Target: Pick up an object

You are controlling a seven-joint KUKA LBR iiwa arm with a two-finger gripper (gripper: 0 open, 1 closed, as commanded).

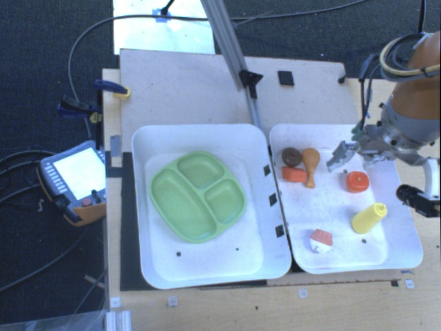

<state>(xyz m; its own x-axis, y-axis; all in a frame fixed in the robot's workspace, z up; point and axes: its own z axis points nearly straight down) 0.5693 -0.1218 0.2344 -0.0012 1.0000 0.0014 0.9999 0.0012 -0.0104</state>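
Two white bins sit side by side on the bench (172, 95). The left bin (158, 254) carries a green divided plate (198, 196). The right bin (400, 243) holds the loose pieces: a dark brown round thing (291, 157), an orange drumstick-shaped toy (311, 164) just beside it, a small red piece (294, 175) touching the drumstick's lower end, an orange-red tomato-like toy (357, 181), a yellow bottle (368, 218) lying tilted, and a small red-and-white piece (321, 240) near the front wall. A handheld pendant (74, 181) lies off to the left (on the dark floor). The arm's jaws (339, 156) hang over the right bin's upper part, between the drumstick and the tomato, clear of both; I cannot tell whether they are parted or together, and nothing is visibly held.
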